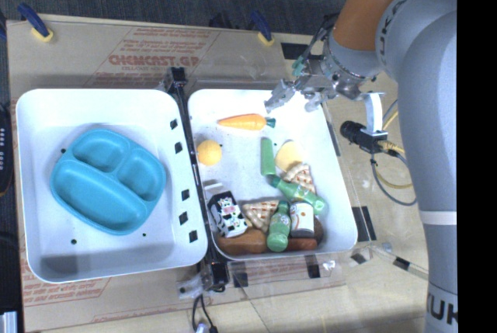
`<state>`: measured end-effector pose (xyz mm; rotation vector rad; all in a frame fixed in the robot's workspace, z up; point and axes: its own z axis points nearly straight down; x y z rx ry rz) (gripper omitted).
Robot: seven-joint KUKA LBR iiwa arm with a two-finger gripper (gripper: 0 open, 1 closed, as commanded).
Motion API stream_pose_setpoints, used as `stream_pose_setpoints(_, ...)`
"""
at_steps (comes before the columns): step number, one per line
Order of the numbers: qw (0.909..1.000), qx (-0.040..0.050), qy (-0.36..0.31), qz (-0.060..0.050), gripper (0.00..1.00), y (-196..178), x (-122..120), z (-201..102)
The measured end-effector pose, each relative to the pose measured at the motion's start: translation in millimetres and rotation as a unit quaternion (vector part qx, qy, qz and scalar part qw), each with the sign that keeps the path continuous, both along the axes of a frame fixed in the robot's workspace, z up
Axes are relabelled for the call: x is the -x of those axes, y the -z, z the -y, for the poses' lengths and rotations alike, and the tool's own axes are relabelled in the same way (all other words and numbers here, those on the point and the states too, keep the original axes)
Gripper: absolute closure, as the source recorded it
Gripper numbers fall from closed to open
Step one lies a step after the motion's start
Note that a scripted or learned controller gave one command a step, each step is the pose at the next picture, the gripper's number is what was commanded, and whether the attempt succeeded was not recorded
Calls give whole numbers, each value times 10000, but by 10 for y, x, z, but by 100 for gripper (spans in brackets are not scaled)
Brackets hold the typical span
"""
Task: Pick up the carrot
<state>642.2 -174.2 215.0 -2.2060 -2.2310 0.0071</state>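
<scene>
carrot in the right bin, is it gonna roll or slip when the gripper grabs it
The carrot is tapered and rounded, lying on its side on the smooth white bin floor, so a nudge would probably roll it in an arc. Its glossy surface suggests hard plastic: likely stiff, light, and somewhat slippery. It lies apart from the other food, with the gripper above its green end.

Bench [140, 52]: covered by a brown printed cardboard sheet.
Left bin [39, 192]: set directly on the bench, touching the right bin along a shared middle edge.
Right bin [233, 102]: set directly on the bench, beside the left bin.
Blue clamps [35, 21]: fixed at the far edge.
</scene>
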Motion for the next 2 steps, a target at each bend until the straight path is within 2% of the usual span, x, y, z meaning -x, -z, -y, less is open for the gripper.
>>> stream_pose_setpoints(1,9966,23,-816,78,0,1163,-190,-306)
stream_pose_setpoints(2,9964,43,-842,2,100,1050,-169,-269)
